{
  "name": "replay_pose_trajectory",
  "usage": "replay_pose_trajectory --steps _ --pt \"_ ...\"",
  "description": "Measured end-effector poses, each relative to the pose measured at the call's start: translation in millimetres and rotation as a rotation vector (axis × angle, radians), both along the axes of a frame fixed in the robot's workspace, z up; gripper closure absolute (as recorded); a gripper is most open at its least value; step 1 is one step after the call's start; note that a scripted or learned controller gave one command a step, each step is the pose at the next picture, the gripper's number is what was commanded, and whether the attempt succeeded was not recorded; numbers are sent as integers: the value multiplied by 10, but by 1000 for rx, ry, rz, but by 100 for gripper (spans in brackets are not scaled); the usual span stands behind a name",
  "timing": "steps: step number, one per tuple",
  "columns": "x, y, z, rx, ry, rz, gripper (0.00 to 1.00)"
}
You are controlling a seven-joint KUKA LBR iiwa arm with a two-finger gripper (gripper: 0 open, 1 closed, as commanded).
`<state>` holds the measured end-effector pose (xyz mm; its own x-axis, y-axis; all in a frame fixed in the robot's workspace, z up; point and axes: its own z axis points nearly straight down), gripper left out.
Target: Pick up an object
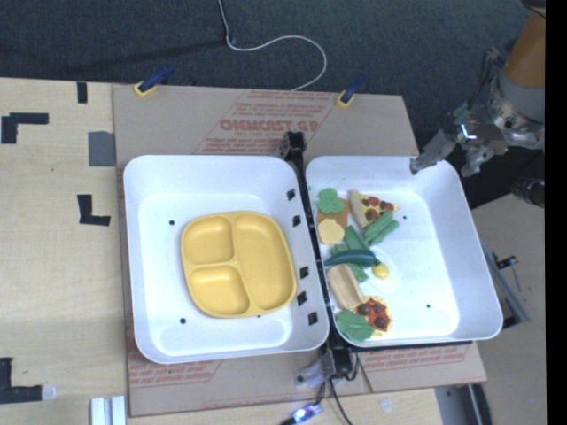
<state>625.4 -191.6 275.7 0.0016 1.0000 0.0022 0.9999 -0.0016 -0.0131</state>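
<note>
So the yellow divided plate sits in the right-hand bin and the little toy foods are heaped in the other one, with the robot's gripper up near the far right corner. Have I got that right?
Almost. The camera view shows the yellow divided plate in the left bin, not the right. The toy foods lie in the right bin, along its left side, and the gripper is indeed by that bin's far right corner.

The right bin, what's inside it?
The right bin holds a pile of toy food along its left wall: green pieces, a yellow round, pizza slices, a bun-like piece. Whatever sits beneath the overlapping pieces is covered. The end effector hovers above the bin's far corner.
</note>
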Motion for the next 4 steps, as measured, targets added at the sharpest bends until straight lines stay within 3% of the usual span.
replay_pose_trajectory --steps 1,4 --pt "20 3 76 -3 -12 3 0" --pt "132 17 -1577 -3 -9 5 0"
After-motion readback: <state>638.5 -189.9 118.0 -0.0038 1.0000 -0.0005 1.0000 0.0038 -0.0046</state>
